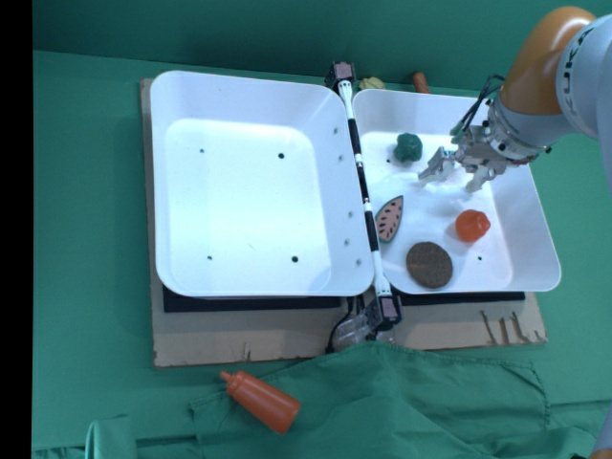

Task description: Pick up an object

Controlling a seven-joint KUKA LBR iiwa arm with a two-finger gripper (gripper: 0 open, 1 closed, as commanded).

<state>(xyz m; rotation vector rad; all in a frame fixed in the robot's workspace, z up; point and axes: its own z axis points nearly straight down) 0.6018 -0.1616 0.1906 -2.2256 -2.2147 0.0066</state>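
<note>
Overhead, the gripper [457, 171] hangs spread wide and empty in the right bin [535, 256], between the green broccoli [408, 145] and the orange tomato [471, 225]. Likely light and smooth, the tomato could slip; pinching across its middle seems safest.

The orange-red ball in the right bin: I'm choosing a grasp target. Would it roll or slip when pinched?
The orange-red ball looks round and smooth, so it would probably roll if nudged. Its glossy surface may slip between fingers. It sits apart from the brown disc, leaving room for the gripper.
</note>
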